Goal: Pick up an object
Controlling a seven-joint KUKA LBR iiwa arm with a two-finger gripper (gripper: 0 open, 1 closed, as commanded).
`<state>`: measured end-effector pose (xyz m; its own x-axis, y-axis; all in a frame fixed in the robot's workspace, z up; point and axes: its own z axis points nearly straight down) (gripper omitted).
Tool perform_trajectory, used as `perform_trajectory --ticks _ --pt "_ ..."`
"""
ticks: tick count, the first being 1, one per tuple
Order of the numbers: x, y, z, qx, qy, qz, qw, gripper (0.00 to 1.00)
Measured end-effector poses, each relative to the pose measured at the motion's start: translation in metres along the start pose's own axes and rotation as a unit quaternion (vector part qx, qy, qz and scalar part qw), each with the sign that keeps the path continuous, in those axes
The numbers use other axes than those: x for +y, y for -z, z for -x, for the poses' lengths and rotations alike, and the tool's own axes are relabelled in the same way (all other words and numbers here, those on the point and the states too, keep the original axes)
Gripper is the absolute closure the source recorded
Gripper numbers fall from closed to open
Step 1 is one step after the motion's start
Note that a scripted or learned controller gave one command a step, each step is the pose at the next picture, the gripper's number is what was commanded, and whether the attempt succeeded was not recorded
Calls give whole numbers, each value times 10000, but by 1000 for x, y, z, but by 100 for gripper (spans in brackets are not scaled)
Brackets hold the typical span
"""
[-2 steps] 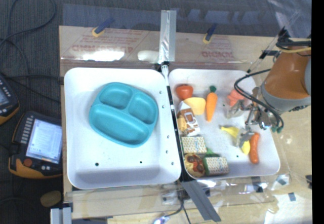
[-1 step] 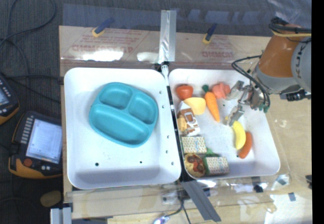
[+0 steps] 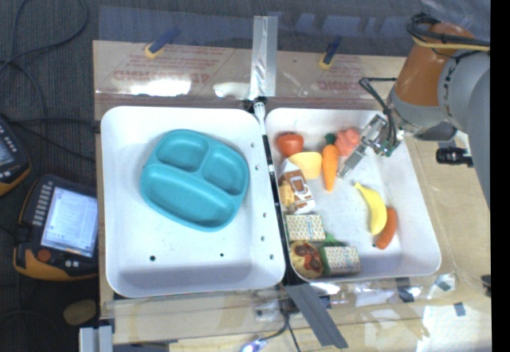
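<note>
The right bin (image 3: 418, 207) holds several toy foods. At its back lie a red tomato (image 3: 289, 142), a yellow wedge (image 3: 304, 163), an orange carrot (image 3: 329, 168) and a pink piece (image 3: 347, 140). A banana (image 3: 371, 207) and a red-orange sausage (image 3: 386, 228) lie toward the right wall. My gripper (image 3: 349, 165) slants down from the upper right, its tip just right of the carrot, below the pink piece and above the banana. Nothing shows in its grasp.
Along the right bin's left wall sit a snack packet (image 3: 296, 190), a cracker box (image 3: 305, 226), a round brown item (image 3: 306, 259) and a green packet (image 3: 341, 259). The left bin (image 3: 119, 247) carries a teal divided plate (image 3: 195, 177). A pendant (image 3: 60, 223) lies off the bench, left.
</note>
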<state>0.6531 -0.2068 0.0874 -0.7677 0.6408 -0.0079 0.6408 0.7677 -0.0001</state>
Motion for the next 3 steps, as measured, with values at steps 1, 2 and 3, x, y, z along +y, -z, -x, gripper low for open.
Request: perform_trajectory --ticks 1,2,3 --pt "17 0 -1 51 -1603 -32 9871 0" --pt "8 2 16 164 -1810 -28 9833 0" --pt "4 8 20 81 -1820 -37 9832 100"
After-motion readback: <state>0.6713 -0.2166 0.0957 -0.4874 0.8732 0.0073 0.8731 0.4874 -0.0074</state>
